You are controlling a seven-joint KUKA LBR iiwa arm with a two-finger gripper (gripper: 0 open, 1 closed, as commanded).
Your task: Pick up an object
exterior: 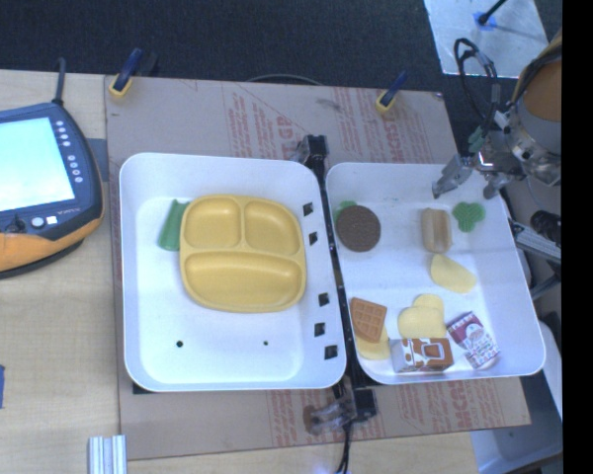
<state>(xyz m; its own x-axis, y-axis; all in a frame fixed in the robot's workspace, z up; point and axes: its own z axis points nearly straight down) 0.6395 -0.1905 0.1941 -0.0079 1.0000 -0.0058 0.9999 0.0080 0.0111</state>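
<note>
A view from above, at a slant, shows a wooden worktop bearing two shallow white bins side by side. The left bin holds a yellow divided tray with a green piece tucked at its left edge. The right bin holds toy food: a brown round cookie near its upper left, a tan bread roll, a green broccoli piece, a pale yellow chip, a waffle square, a yellow cheese shape, an orange-brown packet and a red and white carton. The grey arm reaches in from the right, and its tool hangs over the bin's upper right corner, above the roll and broccoli, fingers spread apart and holding nothing. No object has been lifted yet. The likely trouble is crowding: roll and broccoli lie near each other and near the bin wall, so a descent could strike the rim, or the fingers could nudge one piece aside and close on air. A handheld control pendant lies at far left.
</note>
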